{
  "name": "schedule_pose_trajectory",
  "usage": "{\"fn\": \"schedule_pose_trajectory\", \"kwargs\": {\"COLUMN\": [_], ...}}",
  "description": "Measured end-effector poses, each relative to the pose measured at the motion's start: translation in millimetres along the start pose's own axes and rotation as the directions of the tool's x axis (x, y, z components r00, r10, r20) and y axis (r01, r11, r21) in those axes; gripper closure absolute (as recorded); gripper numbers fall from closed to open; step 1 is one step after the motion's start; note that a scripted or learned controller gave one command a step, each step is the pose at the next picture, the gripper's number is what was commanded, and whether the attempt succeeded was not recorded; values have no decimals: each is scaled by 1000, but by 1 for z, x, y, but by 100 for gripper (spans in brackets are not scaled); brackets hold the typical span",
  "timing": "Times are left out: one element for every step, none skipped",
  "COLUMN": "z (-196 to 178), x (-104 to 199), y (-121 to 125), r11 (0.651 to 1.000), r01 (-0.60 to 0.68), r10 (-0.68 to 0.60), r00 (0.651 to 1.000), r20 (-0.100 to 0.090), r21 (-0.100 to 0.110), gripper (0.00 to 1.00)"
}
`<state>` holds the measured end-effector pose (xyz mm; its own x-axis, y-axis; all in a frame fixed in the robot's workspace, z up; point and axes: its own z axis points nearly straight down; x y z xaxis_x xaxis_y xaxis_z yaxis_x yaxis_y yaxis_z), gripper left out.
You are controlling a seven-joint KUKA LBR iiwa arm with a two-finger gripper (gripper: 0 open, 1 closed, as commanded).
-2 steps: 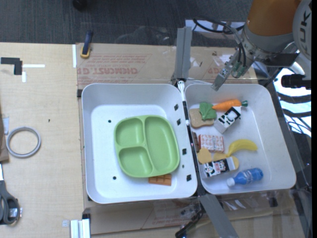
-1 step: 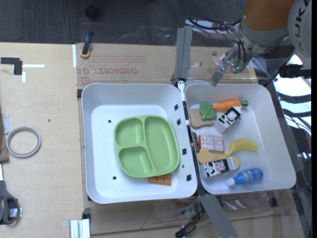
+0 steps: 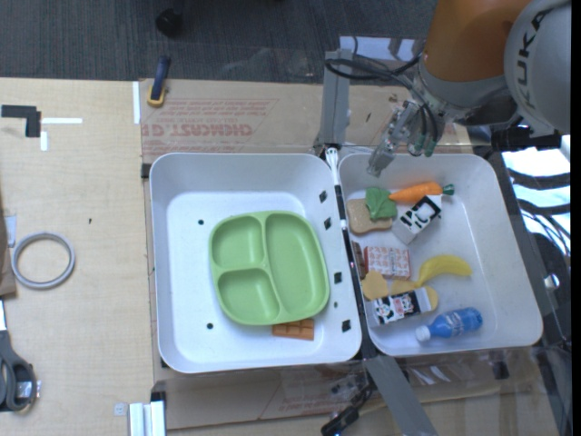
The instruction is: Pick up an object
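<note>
My gripper (image 3: 401, 153) hangs open over the back edge of the right bin (image 3: 508, 243), with nothing between its fingers. Just below it in that bin lie an orange carrot (image 3: 416, 191) and a slice of toast topped with green (image 3: 372, 211). A black-and-white carton (image 3: 419, 218) sits beside them. Further forward are a pink wafer pack (image 3: 388, 262), a yellow banana (image 3: 445, 267), a second cow-patterned carton (image 3: 399, 306) and a blue bottle (image 3: 452, 323).
The left bin (image 3: 172, 243) holds a green divided plate (image 3: 270, 268) and a brown waffle piece (image 3: 294, 330) at its front. On the wooden bench to the left lie a tape roll (image 3: 42, 260) and scissors (image 3: 14, 384). Cardboard (image 3: 218, 121) lies behind the bins.
</note>
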<state>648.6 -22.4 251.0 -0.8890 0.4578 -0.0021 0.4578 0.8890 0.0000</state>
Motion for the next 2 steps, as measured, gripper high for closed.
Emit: {"fn": "schedule_pose_trajectory", "kwargs": {"z": [-29, 107], "x": [-2, 9], "y": [-44, -103], "r11": [973, 967], "r01": [231, 255], "r10": [-231, -255], "r00": [973, 967], "r20": [2, 0], "r21": [0, 0], "gripper": [100, 100]}}
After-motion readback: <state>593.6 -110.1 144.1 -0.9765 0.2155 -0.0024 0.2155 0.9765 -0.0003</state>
